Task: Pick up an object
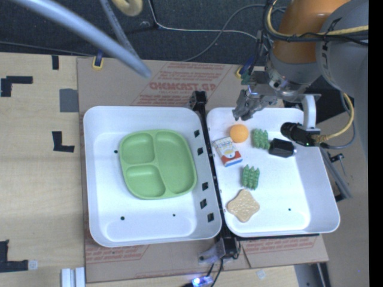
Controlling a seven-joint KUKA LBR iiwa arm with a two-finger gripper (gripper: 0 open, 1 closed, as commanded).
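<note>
I'm looking at a robotics lab bench, not a home or kitchen. Two white bins (96,178) sit side by side on a cardboard sheet (179,82) printed with red lettering, laid over a pale wooden benchtop (36,178) marked with black tape pieces (60,141). Loose cables (197,26) run across dark carpet (203,5) at the far side, and the grey and orange arm (311,23) reaches in from the right.

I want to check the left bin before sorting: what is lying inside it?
Inside the left bin lies one green divided plate with three compartments, which look bare. The bin floor under the plate is covered, so anything beneath cannot be seen.
</note>
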